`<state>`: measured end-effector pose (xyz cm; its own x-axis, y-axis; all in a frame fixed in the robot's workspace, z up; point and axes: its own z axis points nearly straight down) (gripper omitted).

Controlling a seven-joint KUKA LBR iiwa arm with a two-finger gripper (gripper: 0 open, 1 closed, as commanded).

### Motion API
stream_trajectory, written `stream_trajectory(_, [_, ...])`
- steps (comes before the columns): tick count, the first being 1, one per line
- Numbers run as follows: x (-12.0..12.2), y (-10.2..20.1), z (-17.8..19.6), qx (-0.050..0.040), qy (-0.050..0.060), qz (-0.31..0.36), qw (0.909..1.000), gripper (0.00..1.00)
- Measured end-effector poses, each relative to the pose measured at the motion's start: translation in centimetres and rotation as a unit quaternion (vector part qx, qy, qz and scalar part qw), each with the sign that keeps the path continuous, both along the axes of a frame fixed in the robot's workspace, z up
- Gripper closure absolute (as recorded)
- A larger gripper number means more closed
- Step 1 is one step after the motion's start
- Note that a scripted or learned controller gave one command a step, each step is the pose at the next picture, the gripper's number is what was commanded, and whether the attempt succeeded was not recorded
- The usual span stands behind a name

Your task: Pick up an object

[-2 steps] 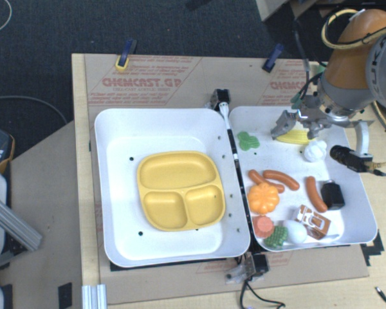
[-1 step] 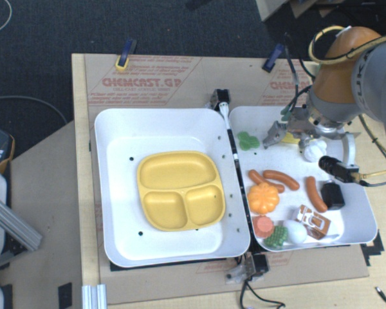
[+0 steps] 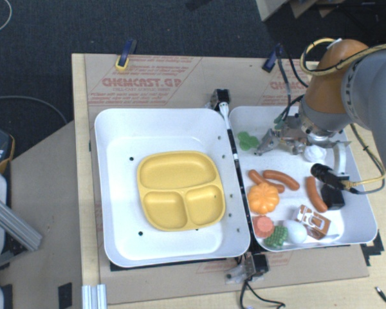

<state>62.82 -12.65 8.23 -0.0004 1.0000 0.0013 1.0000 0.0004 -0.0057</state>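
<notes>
Gripper (image 3: 284,140) hovers low over the right bin (image 3: 367,221), near the green piece (image 3: 248,140); finger state, cannot tell; next it needs a clean descent onto one item

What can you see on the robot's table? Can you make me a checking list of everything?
Surface: board-covered bench bearing a left bin and a right bin, side by side.
Job's things: in the right bin, an orange pumpkin, sausages, a green piece, a broccoli, a white egg, a small packet.
Clutter: yellow divided tray in the left bin.
Grippers: pincer low over the right bin's far end, beside the green piece; grip state unclear.
Cables: yellow and black leads on the arm.
Surroundings: dark carpet, clamps at the board's edge.
</notes>
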Motion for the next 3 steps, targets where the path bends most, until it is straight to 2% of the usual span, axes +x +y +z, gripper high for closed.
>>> stream_trajectory(1, [0.2,-0.1,1.4,-0.0006,-0.003,-0.001,1.0,1.0])
stream_trajectory(3, [0.6,-1.4,10.8,-0.0019,-0.007,-0.001,1.0,1.0])
